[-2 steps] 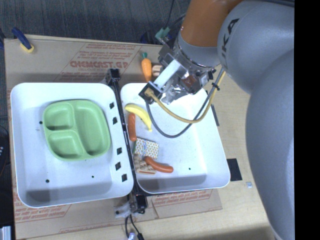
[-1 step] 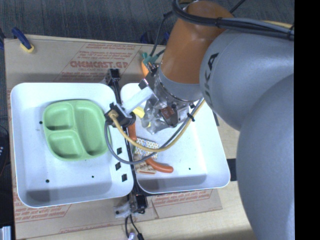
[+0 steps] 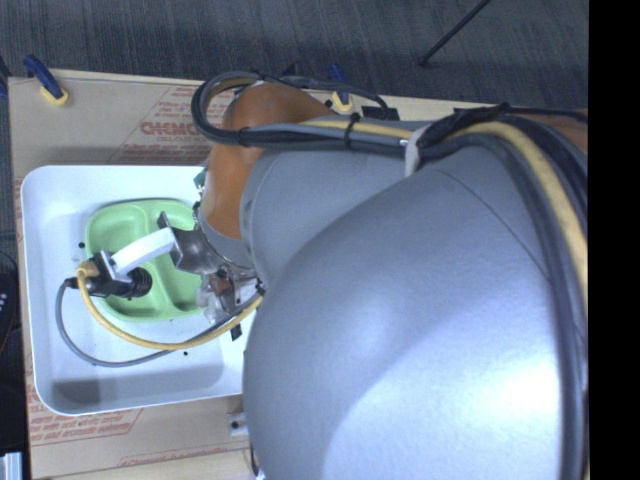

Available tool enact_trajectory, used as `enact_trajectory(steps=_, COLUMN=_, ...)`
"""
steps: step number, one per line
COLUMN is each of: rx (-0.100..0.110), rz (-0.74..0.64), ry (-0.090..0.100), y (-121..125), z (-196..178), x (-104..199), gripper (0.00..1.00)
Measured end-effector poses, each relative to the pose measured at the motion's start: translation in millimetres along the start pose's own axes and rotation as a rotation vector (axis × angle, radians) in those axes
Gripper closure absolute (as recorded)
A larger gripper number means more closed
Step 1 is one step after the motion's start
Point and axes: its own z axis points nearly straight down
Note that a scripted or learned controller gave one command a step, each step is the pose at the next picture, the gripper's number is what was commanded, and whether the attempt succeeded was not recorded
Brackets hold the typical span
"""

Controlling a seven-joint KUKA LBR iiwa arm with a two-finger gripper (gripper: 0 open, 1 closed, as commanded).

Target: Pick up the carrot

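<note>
My gripper (image 3: 214, 290) hangs low over the left white bin (image 3: 60, 368), at its right side. Just left of the gripper, a pale green bowl-shaped thing (image 3: 125, 230) lies in the upper middle of that bin. The grey arm and its orange band (image 3: 235, 183) cover the bin's right part and whatever lies under the gripper.
The arm's big grey body (image 3: 420, 318) hides the right half of the bench. Brown cardboard (image 3: 120, 128) surrounds the left bin. A blue clamp (image 3: 45, 78) sits at the cardboard's far left corner. The bin's lower left floor (image 3: 90, 368) is bare white.
</note>
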Motion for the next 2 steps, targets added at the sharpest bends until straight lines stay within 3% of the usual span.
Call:
enact_trajectory(steps=1, rx=0.001, rz=-0.141, ry=0.002, y=81.1, z=-56.8, x=41.1, gripper=1.0)
enact_trajectory(steps=2, rx=0.005, rz=-0.149, ry=-0.003, y=79.5, z=-66.0, x=40.9, gripper=1.0)
